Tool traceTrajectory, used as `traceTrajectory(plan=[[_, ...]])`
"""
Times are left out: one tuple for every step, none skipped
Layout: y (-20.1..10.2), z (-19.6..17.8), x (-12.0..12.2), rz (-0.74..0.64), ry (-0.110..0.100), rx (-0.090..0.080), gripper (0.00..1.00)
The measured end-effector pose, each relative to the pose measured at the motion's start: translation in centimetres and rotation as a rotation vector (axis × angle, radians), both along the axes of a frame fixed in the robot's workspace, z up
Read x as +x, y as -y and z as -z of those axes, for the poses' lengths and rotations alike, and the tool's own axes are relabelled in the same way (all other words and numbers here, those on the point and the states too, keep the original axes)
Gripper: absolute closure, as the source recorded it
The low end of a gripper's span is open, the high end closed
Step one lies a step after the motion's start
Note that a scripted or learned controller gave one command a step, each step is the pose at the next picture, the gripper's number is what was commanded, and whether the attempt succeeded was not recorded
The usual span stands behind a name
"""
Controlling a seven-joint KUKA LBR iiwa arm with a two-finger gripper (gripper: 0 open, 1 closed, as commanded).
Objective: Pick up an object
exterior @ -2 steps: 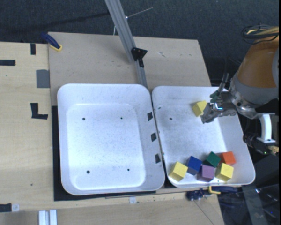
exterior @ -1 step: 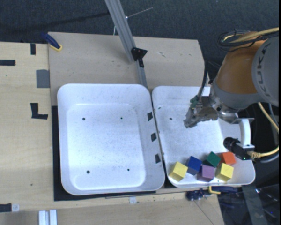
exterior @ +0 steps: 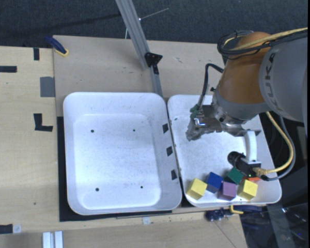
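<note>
1. Camera view looks down at a slant on a pale wooden bench [exterior: 103,66] with two shallow white bins side by side on a dark mat.
2. Left bin [exterior: 72,138] is the larger in the frame, its floor speckled and marked by four small dark dots.
3. Right bin [exterior: 183,107] holds a cluster of small blocks in its near corner.
4. From left to right the blocks are a yellow block [exterior: 197,188], a blue block [exterior: 214,181], a purple block [exterior: 228,190], a green block [exterior: 234,175] and a second yellow block [exterior: 248,189], with a sliver of an orange block [exterior: 253,179] between the green one and the far yellow one. They sit touching or just beside each other.
5. Grey arm [exterior: 287,76] with its orange band [exterior: 243,81] reaches in from the right over the right bin.
6. Gripper [exterior: 192,133] hangs above the bare middle of the right bin, well apart from the blocks. Whether its claw is released or clenched I cannot tell, and nothing is seen in its grasp.
7. Yellow cable [exterior: 284,143] loops down the arm's side to a black fitting near the blocks.
8. Grey metal pole [exterior: 134,25] slants across the bench top to the gap between the bins.
9. Black tape marks [exterior: 40,122] dot the bench on the left, and a blue and yellow clip [exterior: 57,45] sits at its far edge.
10. Dark carpet [exterior: 67,4] lies beyond the bench.
</note>
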State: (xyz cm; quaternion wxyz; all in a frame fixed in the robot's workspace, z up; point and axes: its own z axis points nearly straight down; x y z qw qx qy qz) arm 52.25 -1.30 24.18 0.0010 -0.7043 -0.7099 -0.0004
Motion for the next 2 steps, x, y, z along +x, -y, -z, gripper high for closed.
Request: traceTrajectory(plan=[[-4.5, 0.9, -0.4, 0.002, -0.002, -0.001, 1.00], [-10.0, 0.0, -0.7, 0.000, -0.001, 0.000, 1.00]])
